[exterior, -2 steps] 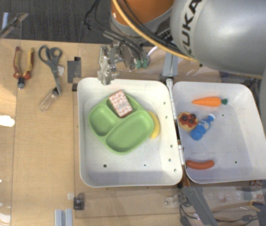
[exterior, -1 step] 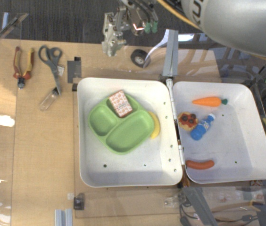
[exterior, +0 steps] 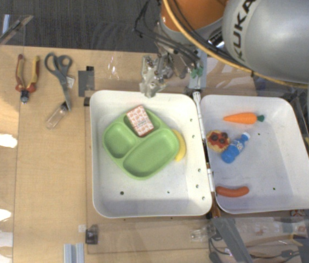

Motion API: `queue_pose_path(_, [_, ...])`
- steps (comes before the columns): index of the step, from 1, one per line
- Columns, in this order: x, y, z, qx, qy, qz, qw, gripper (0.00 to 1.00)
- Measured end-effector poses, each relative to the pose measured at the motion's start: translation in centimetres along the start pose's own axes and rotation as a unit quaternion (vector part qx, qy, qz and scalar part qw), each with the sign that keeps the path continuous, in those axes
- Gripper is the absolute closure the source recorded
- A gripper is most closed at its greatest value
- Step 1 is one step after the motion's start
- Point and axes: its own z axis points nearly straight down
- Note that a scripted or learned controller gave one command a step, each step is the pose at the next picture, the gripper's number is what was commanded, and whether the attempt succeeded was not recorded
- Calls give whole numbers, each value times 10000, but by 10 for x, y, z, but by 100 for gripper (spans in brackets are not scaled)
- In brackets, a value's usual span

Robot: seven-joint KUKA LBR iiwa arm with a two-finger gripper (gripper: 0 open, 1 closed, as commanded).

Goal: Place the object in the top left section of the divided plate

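A green divided plate lies tilted in the left white bin. A small pink-and-white patterned block rests in the plate's upper section, toward the bin's back. My gripper hangs above the back rim of the left bin, up and slightly right of the block and apart from it. Nothing shows between its fingers.
A yellow banana-like piece peeks out from under the plate's right edge. The right bin holds a carrot, a small pizza toy, a blue bottle and a sausage. Scissors and pliers lie on the bench at left.
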Motion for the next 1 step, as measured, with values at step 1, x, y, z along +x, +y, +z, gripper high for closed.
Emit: queue_pose_path(1, [28,80,-38,-8,-24,-1121,9937,100])
